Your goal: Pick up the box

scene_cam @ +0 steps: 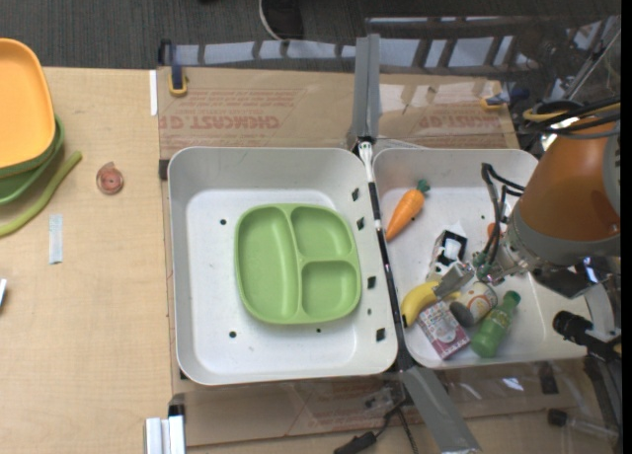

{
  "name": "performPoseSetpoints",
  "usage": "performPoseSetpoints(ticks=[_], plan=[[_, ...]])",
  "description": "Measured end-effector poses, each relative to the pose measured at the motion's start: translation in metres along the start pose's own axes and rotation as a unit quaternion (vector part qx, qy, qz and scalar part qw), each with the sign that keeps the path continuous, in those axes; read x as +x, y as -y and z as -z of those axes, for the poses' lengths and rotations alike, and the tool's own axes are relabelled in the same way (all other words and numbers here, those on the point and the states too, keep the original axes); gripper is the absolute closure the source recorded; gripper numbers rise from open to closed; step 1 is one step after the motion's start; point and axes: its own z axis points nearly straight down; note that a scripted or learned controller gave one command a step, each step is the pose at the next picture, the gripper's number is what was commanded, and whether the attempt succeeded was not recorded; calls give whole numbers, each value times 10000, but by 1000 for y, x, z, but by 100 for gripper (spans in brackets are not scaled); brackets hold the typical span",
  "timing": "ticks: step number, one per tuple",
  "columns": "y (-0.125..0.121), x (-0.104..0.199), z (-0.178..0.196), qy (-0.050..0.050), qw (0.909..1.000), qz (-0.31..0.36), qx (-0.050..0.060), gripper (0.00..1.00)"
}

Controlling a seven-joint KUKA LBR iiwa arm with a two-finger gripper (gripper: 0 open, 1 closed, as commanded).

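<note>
Gripper (pixel 464 279) state we cannot tell; it hangs low among clutter. We place the box (pixel 441 328), probably, beside the banana (pixel 419 300) and bottle (pixel 494 324); crowding risks a wrong grasp.

Box (pixel 442 329): small, flat, rectangular pack. Top face pinkish-red with a pale, speckled printed panel; print too small to read. Lies flat on the floor of the right-hand white bin (pixel 434 174), in its near-left corner area, rotated so its edges run diagonal to the bin walls. Banana (pixel 419 300) lies just beside its upper-left corner; green bottle (pixel 494 324) is just beside its right edge; a round white item (pixel 478 298) sits at its upper-right. Contact with these neighbours cannot be resolved. Box surface mostly unobstructed and appears intact.
</note>
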Motion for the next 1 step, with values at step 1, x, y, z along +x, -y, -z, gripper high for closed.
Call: performPoseSetpoints(ticks=[1], plan=[[10,3,-42,13,9997,249,-45,0]])
